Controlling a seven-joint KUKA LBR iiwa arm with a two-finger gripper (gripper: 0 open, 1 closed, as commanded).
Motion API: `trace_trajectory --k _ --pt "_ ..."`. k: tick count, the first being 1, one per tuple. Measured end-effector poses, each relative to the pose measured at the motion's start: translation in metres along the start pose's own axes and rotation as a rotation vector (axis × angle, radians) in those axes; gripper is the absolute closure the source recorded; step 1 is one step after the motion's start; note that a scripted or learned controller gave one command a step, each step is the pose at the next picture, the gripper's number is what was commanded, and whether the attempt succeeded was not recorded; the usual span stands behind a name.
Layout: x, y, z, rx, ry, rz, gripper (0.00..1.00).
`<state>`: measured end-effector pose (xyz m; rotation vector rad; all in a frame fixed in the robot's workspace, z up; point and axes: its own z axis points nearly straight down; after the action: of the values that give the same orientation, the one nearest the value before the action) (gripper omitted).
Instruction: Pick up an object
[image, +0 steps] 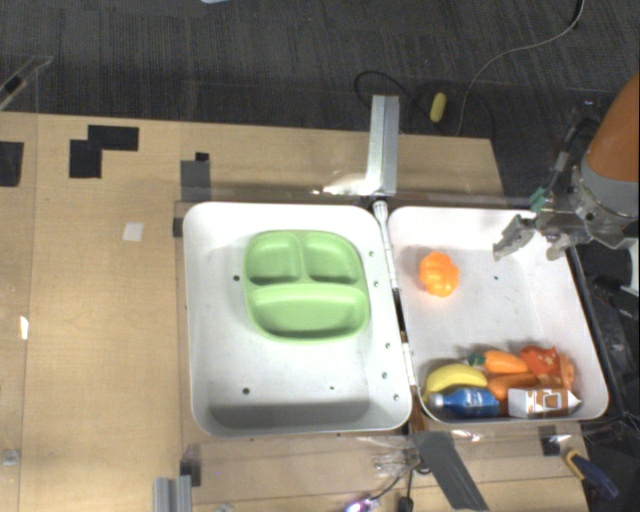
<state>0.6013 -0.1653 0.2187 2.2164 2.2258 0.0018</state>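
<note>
- The two-finger gripper (533, 238) is seen at the upper right corner of the right shallow white bin (500, 320), carried by the grey arm with an orange band (612, 160).
- Its two fingers are seen spread apart, with nothing between them; one fingertip (508, 240) is pointed toward the bin's middle.
- A small rounded orange fruit-like toy (438, 273) is found alone on the bin floor, left of the gripper and slightly nearer the camera, apart from the fingers.
- Well below the gripper, along the near wall of the same bin, a cluster is packed together: a curved yellow banana (455, 378), a blue can-like object (468, 403), an orange carrot-shaped piece (505, 362), a red rounded piece (545, 360) and a white carton lying on its side (540, 403).
- Far to the gripper's left, in the left shallow white bin (220, 330), a green divided plastic plate (305, 283) is laid flat.
</note>
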Motion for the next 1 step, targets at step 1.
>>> trace_trajectory --k 1 --pt "-0.0211 0.0333 -0.0814 -0.004 -0.003 -0.319 0.00"
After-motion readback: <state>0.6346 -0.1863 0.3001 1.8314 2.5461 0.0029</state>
